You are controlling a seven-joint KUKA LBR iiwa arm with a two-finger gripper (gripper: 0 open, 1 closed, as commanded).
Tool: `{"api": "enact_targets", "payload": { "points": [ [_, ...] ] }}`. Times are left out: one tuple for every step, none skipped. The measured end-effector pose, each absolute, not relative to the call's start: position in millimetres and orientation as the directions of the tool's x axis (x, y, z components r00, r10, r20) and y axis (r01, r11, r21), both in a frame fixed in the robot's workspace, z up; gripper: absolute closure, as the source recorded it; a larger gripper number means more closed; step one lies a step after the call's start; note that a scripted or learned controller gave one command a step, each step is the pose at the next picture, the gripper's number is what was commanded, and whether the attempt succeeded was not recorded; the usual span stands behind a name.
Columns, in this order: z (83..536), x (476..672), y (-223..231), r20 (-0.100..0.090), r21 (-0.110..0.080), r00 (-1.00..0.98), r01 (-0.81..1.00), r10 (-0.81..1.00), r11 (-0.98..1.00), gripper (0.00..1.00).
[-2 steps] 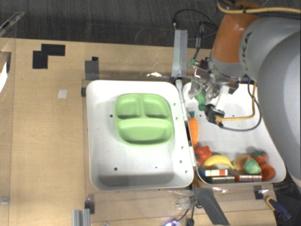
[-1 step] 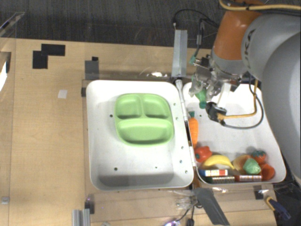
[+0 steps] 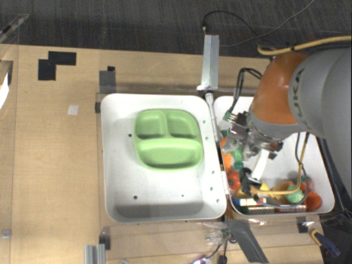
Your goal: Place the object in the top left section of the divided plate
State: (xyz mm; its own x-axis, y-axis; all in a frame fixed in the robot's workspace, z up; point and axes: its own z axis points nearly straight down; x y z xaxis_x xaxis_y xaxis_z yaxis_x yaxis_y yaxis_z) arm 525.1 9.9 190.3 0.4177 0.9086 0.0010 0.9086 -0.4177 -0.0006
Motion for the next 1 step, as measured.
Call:
{"api": "enact_targets", "payload": {
  "points": [
    [183.7, 486.9, -23.2, 0.001, -0.001, 0.569, 0.823, 0.823, -0.569, 1.00]
  ]
}}
